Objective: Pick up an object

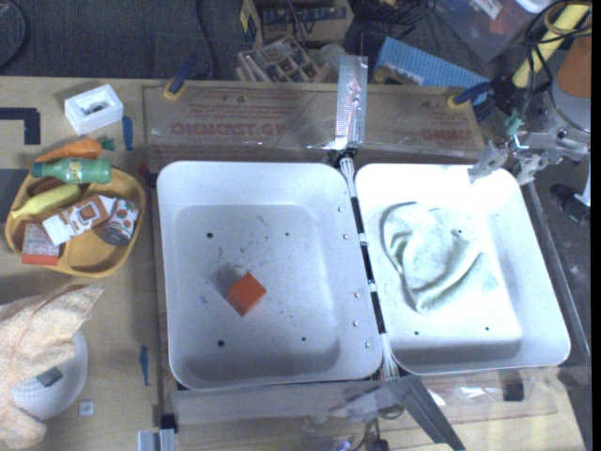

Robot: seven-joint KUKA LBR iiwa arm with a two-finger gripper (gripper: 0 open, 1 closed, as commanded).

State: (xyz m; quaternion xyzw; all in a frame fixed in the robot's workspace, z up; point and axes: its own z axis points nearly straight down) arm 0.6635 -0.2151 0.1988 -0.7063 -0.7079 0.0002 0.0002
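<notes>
From my seat the gripper (502, 158) hangs over the far right corner of the right bin (545, 336), so both bins lie unobstructed. An orange block (247, 293) sits in the left bin (188, 195); a crumpled white cloth (432, 252) lies in the right one.

A single fixed camera sits above the worktop (94, 111) and looks down at a slant, toward the worktop's far edge, where cluttered floor shows beyond. It stands far enough back to take in both white bins whole: the left bin (178, 195) and the right bin (535, 280) (side by side, rims touching at the middle). The arm (573, 73) enters at the far right corner.
</notes>
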